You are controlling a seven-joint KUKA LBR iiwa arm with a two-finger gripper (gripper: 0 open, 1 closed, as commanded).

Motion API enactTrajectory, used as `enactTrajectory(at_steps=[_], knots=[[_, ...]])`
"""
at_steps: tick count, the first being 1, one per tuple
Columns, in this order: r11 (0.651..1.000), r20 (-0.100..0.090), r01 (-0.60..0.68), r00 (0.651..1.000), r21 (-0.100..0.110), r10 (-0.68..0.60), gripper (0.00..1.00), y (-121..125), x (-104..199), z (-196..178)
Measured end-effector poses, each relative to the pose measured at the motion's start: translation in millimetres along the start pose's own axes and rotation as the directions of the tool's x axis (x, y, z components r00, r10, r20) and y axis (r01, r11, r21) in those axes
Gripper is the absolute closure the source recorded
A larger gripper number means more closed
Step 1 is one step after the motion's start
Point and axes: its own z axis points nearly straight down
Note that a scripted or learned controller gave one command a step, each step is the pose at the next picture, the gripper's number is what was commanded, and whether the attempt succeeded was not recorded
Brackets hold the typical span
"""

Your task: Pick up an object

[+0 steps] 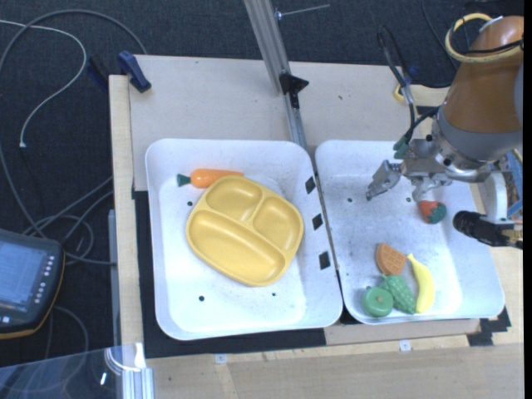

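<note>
Gripper (409, 183) hangs over the right bin (349, 223), jaws apart and empty. Strawberry (431, 211) lies just beside it at 4 o'clock, the likeliest target; cracker (390, 258), banana (423, 283) and green toys (388, 295) cluster at 6 o'clock.

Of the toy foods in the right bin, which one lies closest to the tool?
The small red and green one, perhaps a strawberry, just below the tool. The banana, the green pieces and the orange piece cluster at the bin's near edge.

Grey arm (478, 131), orange band (490, 69), metal claw (407, 185)
</note>
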Motion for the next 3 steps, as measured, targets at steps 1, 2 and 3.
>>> enactTrajectory(at_steps=[1, 2, 3], knots=[[1.000, 0.000, -0.001, 1.000, -0.001, 0.001, 0.00, 0, 0, 0], [1.000, 0.000, -0.001, 1.000, 0.006, 0.001, 0.00, -2, 0, 63], [1.000, -0.001, -0.001, 1.000, 0.007, 0.002, 0.00, -12, 0, 123]])
